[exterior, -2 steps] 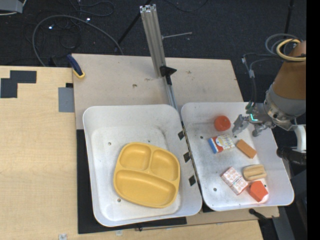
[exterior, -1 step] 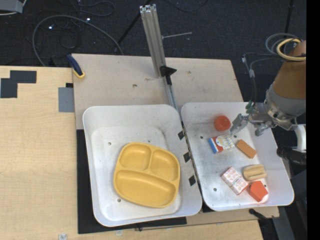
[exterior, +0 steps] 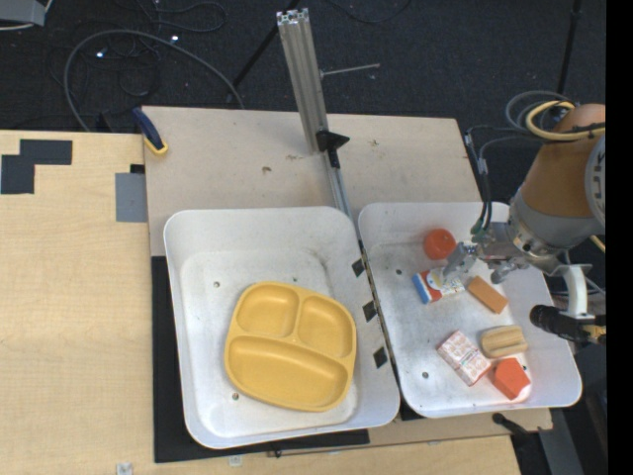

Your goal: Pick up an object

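Two white bins stand side by side on the bench. In the left bin point(exterior: 198, 255) lies a yellow divided plate point(exterior: 292, 344), with three sections, near the middle. In the right bin point(exterior: 396, 364) are several small things: an orange-red ball point(exterior: 440, 242) near the top, a small white, red and blue box point(exterior: 429, 286) just below it, a tan block point(exterior: 487, 294) beside that, a pink patterned box point(exterior: 463, 355), a beige bun-like piece point(exterior: 502, 341) and a red block point(exterior: 511, 378) at the lower right corner. The gripper point(exterior: 465, 261) is low over the right bin, between the ball and the small box, perhaps touching the box. How wide the claw stands I cannot tell; nothing is seen held in it.
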Controlling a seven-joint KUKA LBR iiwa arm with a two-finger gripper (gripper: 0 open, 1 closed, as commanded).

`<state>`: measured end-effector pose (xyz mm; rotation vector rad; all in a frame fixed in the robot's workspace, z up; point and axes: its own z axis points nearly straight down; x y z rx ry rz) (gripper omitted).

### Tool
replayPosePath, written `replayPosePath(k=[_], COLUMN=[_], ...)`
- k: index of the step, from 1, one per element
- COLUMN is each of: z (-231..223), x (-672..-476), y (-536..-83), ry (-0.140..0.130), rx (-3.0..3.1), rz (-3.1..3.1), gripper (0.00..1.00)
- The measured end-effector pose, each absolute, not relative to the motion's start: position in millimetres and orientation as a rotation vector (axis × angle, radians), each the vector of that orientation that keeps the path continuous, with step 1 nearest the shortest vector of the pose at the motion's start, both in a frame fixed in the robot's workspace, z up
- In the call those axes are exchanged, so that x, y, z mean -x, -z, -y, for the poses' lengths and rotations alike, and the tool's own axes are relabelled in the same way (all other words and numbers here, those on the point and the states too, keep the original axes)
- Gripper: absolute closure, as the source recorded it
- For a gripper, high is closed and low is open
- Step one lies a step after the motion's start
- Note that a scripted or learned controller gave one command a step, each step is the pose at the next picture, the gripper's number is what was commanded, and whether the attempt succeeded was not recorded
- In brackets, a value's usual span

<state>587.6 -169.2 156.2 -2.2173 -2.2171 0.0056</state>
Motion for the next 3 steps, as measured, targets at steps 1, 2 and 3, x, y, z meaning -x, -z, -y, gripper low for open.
replayPosePath(k=[1,2,3], z=[170.0,170.3,169.1], x=[-586.2,-589.0,-590.6], y=[-116.9,-110.5,-122.0], ry=[0.005,0.012,0.02], rx=[2.224,2.229,2.23], rz=[2.227,2.23,2.23], gripper=[0.0,0.0,1.0])
